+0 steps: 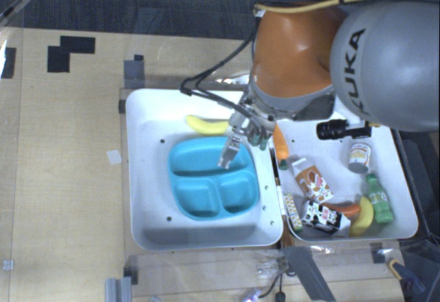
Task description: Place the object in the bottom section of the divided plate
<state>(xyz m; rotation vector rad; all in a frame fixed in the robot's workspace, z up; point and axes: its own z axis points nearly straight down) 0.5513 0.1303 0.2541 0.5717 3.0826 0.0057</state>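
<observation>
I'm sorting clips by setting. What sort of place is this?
Probably a robotics lab test bench, not a kitchen: a KUKA arm reaches over two white bins, one holding a blue divided plate, the other toy food, with loose cables.

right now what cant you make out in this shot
- Gripper, camera view: too small and blurred to tell whether anything sits between its fingers.
- Banana behind the blue divided plate: its right end is hidden by the gripper.
- Right bin: its upper part is covered by the arm.
- Can: label too small to read.
</observation>
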